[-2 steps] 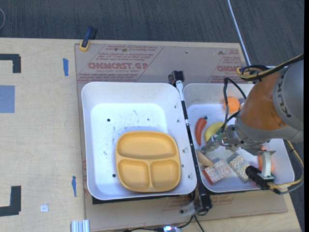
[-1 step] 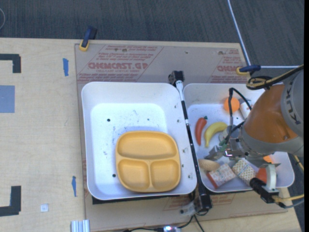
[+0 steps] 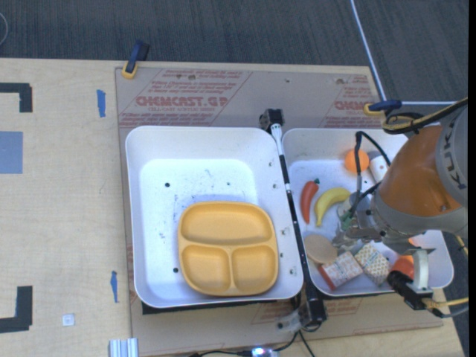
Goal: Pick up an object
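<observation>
Grey arm with orange wrist band is reaching into the right white bin (image 3: 445, 274), lower right of frame. Gripper (image 3: 351, 227) is hanging low over the clutter; grip state cannot be told. Approach step, judging by pose; nothing visibly lifted.

Yellow plastic banana (image 3: 331, 201) is lying just up-left of the gripper, beside the red toy chili pepper (image 3: 308, 198). Patterned small boxes (image 3: 355, 265) are sitting just below it. Next move is calling for a clean descent onto one item.

Two white bins (image 3: 141, 199), one yellow divided plate (image 3: 227, 245), one banana (image 3: 329, 201), one red chili pepper (image 3: 308, 198).
</observation>
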Controlling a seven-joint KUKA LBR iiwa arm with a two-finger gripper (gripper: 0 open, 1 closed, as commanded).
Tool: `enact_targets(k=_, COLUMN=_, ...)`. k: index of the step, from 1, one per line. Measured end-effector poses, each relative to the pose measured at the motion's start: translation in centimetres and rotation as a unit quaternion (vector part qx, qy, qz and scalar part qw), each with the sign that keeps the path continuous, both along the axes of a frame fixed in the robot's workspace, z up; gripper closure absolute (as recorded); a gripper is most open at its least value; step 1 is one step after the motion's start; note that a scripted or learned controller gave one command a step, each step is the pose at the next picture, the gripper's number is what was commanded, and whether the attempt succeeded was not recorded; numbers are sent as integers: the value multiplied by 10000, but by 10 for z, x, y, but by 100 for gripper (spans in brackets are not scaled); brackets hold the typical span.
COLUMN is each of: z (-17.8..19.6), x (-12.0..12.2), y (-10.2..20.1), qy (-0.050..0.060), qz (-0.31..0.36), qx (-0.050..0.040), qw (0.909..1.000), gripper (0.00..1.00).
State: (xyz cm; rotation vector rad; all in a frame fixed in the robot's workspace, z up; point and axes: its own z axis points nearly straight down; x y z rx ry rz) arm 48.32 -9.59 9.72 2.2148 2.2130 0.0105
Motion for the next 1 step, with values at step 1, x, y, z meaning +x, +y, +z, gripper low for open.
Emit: enact_targets(k=1, z=0, x=0, y=0, qy=0, qz=1, qx=0, qw=10000, gripper=0)
